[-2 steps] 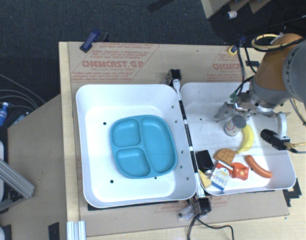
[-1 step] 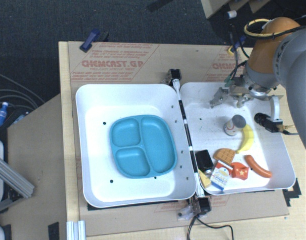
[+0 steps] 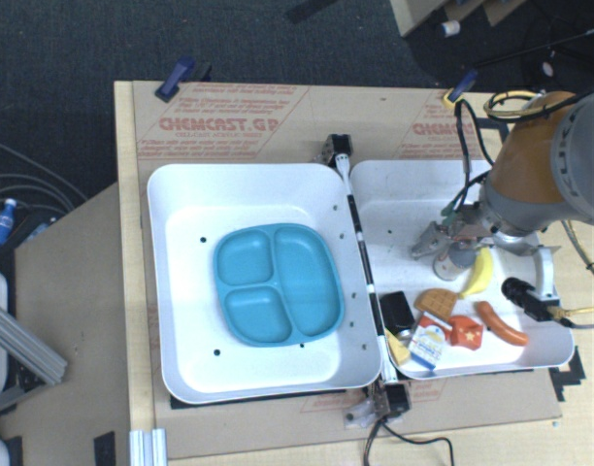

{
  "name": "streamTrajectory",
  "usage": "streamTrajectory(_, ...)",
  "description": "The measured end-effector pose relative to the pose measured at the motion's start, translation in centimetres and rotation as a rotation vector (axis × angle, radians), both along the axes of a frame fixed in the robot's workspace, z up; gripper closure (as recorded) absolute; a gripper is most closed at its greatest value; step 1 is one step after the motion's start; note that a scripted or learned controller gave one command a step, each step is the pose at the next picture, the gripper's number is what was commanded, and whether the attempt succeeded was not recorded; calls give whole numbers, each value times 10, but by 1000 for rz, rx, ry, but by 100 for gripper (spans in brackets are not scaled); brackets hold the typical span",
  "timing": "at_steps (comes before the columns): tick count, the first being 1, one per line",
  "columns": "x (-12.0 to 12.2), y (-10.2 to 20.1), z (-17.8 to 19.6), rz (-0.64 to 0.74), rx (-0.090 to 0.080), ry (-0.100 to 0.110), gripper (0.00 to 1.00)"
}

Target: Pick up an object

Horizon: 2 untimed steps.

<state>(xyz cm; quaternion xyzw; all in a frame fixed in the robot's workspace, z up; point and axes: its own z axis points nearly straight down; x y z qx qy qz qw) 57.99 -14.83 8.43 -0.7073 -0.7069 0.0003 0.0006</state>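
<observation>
**WHEN LOWERED INTO THE RIGHT BIN: GRIPPER STATE AND OBJECT POSITIONS**

Camera view. As seen from above at a slant, locate the gripper [image 3: 450, 249] down inside the right bin [image 3: 399, 192], near its middle, at the end of the arm [image 3: 530, 163] reaching in from the right. Cannot tell whether apart or together; record the opening as unreadable. Cannot confirm a hold on any object.

Note the yellow banana [image 3: 478, 273] just beside the gripper, on its right and slightly nearer the front wall. Cannot tell whether touching.

Find the other objects grouped along the front of the same bin:

- black block [image 3: 396, 309], close to the left wall;
- brown waffle-like piece [image 3: 436, 304], just right of the block and directly in front of the gripper;
- red piece [image 3: 466, 333], touching the brown piece at its front right;
- orange-red sausage [image 3: 501, 324], just right of the red piece, lying at a slant;
- small carton [image 3: 428, 348], at the front wall, beside the red piece.

In the left bin [image 3: 181, 212], note the blue three-compartment plate [image 3: 278, 284], lying flat near the middle, well apart from the gripper.
</observation>
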Motion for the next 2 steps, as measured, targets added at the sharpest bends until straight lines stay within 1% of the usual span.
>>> streamTrajectory(1,51,-5,1,1,-1,-2,0)
streamTrajectory(2,87,-3,1,2,-1,-3,0)
